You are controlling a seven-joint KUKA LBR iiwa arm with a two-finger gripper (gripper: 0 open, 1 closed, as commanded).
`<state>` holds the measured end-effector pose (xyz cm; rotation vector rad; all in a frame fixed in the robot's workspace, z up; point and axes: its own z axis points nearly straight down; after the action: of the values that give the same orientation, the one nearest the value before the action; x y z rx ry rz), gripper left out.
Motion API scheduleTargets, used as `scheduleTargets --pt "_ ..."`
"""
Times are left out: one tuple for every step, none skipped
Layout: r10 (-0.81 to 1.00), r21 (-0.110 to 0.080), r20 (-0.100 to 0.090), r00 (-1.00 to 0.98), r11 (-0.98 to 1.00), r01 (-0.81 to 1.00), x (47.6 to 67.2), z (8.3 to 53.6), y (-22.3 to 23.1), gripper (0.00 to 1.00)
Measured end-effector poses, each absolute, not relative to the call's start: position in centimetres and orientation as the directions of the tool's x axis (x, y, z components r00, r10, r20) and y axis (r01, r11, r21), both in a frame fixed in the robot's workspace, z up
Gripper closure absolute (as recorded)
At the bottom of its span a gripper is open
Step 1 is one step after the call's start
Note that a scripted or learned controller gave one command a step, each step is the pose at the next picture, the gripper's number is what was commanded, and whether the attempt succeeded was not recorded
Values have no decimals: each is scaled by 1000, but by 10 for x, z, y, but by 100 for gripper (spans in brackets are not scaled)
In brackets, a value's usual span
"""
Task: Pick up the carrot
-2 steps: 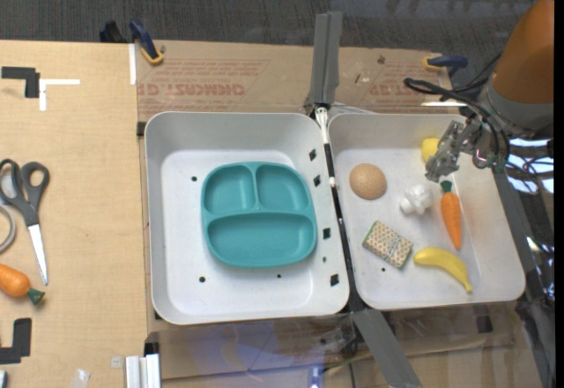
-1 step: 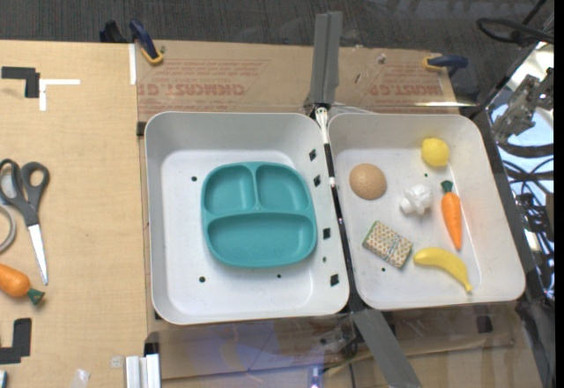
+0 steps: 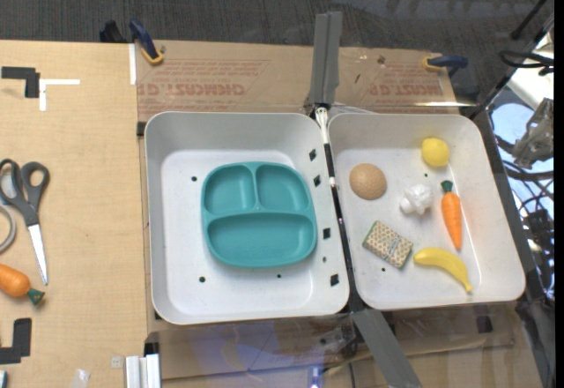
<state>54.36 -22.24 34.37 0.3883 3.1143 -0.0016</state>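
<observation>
Checking in on the feed: the carrot [image 3: 451,214] is in the right bin [image 3: 493,201], lying over by that bin's right wall, roughly lengthwise, with its green top pointing toward the far side and its orange tip pointing toward me. A yellow lemon [image 3: 434,152] sits just beyond the green end, close but I can't tell if they touch. Right beside the carrot's upper half, on its left, there's a small crumpled white thing [image 3: 417,198], and left of that is a brown egg [image 3: 367,181]. Below the carrot's tip a banana [image 3: 445,266] lies at a slant, near but apart from it, and a little speckled block [image 3: 387,243] sits to the banana's left. The left bin [image 3: 167,227] just has a teal divided plate [image 3: 259,214] lying flat in the middle. Both bins sit on cardboard [image 3: 229,82], which has blue clamps at its far corners [image 3: 145,41]. Out on the bare bench [image 3: 79,157] to the left, well apart from the bins, I've got a pair of scissors [image 3: 26,201] and, below them at the edge of the frame, another orange carrot-looking toy [image 3: 16,282] with a green end.
</observation>
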Motion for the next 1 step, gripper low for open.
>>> scheduleTargets --pt "269 0 -4 -963 963 269 593 347 -187 100"
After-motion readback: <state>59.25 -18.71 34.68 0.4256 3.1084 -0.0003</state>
